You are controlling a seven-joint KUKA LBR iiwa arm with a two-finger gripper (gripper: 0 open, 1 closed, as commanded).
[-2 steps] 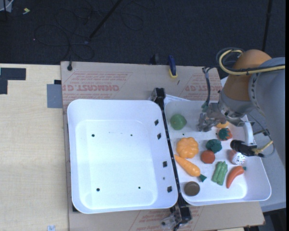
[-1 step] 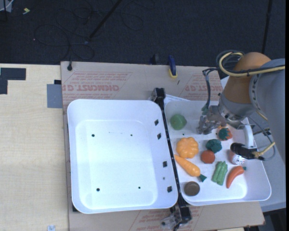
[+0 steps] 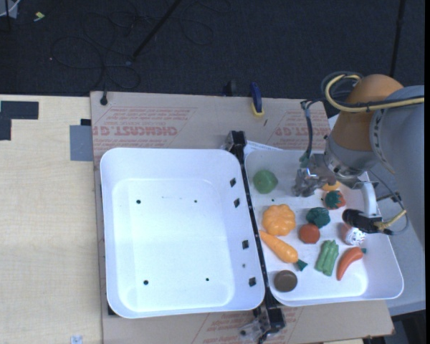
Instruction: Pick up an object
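Arm: the grey arm [image 3: 387,131] with its orange band is seen entering from 3 o'clock, reaching over the right bin.
Claw: the claw [image 3: 308,181] is positioned low over the 12 o'clock part of the right bin [image 3: 387,289]; whether it is open or closed cannot be told, and no object is seen in it.
Right bin contents: a green ball [image 3: 265,181] is located at 9 o'clock of the claw. A yellow-orange pepper [image 3: 279,219] lies near the bin's middle, with a carrot [image 3: 281,249] just at its 6 o'clock. A brown round piece [image 3: 285,281] lies at 6 o'clock of the carrot. A red tomato [image 3: 309,233], a dark green piece [image 3: 317,216], a green pod [image 3: 327,256] and a red chili [image 3: 349,261] are grouped toward 4 o'clock.
Left bin: the left bin [image 3: 111,228] is placed beside the right bin, at its 9 o'clock.
Tabletop: both bins are carried on a cardboard sheet [image 3: 165,124] on the tabletop [image 3: 36,228].
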